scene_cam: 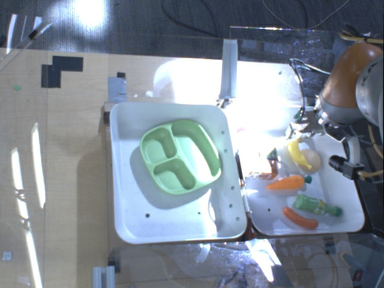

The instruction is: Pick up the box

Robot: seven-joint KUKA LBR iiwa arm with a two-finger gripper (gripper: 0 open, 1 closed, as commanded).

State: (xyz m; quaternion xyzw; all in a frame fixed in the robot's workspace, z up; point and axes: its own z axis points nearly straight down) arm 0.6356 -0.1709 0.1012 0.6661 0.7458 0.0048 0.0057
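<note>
One grey, orange-banded arm (354, 71) leans in over the right white bin (354, 221), its gripper (303, 126) low in the glare; its grip cannot be told. The box cannot be made out there. Both bins rest on a pale wooden bench (54, 179).

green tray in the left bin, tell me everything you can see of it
The green tray is a pale mint, smooth, plastic-looking divided plate with rounded corners and a raised rim. Ridges split it into three compartments: one long curved one along its right side and two smaller ones on its left. It lies flat, right way up, turned at an angle, near the middle of the left bin. It holds nothing and touches only the bin floor.
</note>
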